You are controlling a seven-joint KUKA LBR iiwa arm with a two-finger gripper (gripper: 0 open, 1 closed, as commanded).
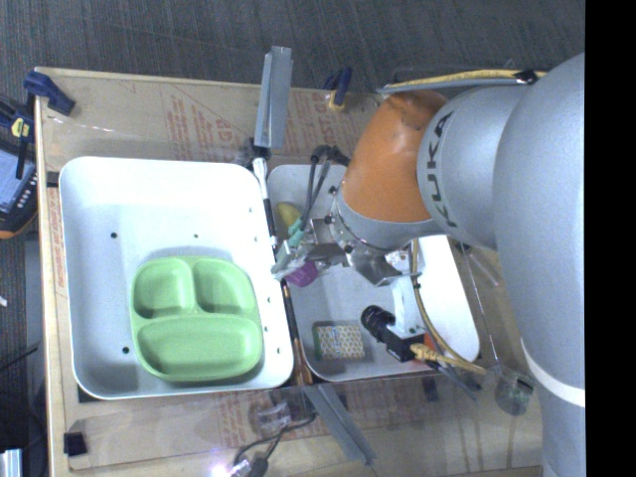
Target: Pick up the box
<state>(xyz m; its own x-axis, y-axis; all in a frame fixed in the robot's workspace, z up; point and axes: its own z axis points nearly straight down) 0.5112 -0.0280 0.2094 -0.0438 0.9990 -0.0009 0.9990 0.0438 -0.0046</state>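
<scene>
1. my arm [497, 157] reaches in from the right and covers much of the right bin [462, 296], which puts the wrist low over its left side.
2. the left bin [89, 266] holds a green divided tray [197, 318], well apart from my work.
3. the box [340, 342], small and patterned, lies flat near the right bin's front wall, untouched.
4. my jaws [295, 256] sit near the divider, by a purple item [301, 274]; i cannot tell how wide they stand or whether they grip anything.
</scene>
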